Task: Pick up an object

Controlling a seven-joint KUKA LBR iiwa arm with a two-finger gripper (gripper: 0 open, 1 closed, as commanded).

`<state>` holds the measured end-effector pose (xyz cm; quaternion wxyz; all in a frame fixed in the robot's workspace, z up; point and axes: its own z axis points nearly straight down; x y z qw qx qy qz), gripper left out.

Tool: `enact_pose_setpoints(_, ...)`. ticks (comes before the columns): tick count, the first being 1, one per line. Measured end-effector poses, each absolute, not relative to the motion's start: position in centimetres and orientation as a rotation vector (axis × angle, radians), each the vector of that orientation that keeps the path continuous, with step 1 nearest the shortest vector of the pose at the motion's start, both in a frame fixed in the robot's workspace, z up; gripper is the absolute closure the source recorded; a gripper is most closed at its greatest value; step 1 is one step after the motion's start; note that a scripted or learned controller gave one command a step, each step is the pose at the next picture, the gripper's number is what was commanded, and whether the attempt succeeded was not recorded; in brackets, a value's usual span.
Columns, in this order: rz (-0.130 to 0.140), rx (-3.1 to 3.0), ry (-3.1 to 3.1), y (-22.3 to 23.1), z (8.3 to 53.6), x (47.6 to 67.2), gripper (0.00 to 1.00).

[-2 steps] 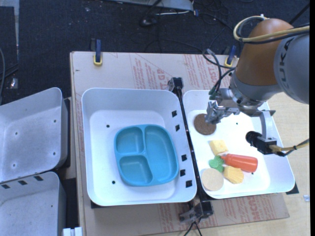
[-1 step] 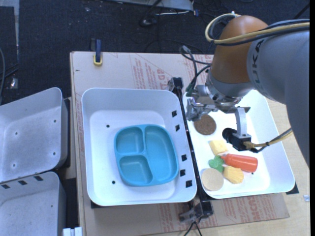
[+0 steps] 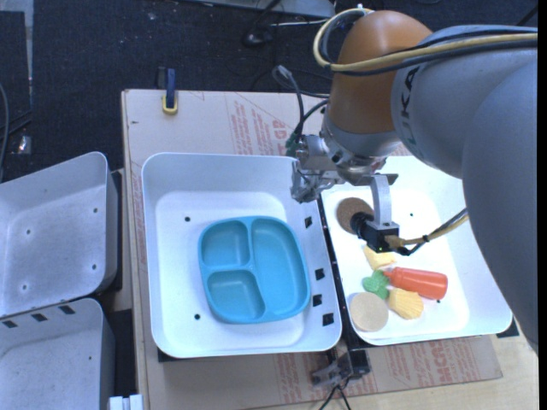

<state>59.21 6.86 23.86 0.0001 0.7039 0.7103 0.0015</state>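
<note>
Hand (image 3: 305, 183) over the rim (image 3: 327, 254) between bins, far end; open or closed, can't tell. Carrot (image 3: 419, 281), corn (image 3: 407, 304), disc (image 3: 370, 311) bunch at near-left corner of right bin (image 3: 432, 212), so hand looks off target. Plate (image 3: 253, 268) in left bin (image 3: 171, 229).

The bench (image 3: 231, 122) is topped with a pale board that carries red printing, legible along the far side and again at the near right corner. Two shallow white bins sit directly on it, side by side and touching: the left bin (image 3: 171, 182) and the right bin (image 3: 444, 225). A blue and yellow clamp (image 3: 170, 90) grips the far edge near the left corner. A small dark fitting (image 3: 342, 368), too small to identify, sits at the near edge in front of the seam between the bins.
</note>
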Motion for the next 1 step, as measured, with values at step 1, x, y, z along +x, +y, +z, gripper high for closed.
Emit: enact_pose_setpoints(1, 0.000, 2.215, 2.228, 9.81, 22.25, 59.90, 1.00)
